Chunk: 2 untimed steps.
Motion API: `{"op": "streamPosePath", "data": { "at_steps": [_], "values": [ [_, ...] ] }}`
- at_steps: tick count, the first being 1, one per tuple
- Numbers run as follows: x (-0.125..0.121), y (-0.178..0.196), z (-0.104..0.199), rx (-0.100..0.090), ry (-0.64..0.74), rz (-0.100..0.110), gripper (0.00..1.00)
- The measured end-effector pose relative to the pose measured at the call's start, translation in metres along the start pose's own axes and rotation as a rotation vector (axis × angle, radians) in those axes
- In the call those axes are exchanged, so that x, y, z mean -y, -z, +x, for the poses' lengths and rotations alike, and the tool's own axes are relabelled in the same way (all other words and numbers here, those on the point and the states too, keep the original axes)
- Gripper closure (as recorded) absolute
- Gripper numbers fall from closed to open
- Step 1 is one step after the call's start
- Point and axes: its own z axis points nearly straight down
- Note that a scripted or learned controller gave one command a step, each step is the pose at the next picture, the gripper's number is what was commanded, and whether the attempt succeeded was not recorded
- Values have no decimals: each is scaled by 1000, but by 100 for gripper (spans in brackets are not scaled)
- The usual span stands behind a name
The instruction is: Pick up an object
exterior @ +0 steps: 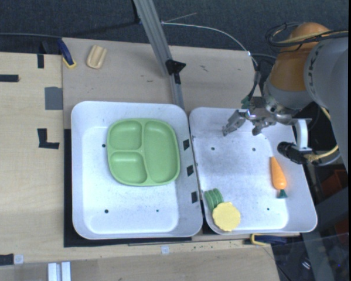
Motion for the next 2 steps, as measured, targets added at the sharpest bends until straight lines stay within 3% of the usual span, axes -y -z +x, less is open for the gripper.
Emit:
{"op": "streamPosePath", "data": {
  "at_steps": [1,2],
  "values": [
    [1,-45,-3,0,1,-2,0],
    [0,-32,-2,0,2,-6,100]
  ]
}}
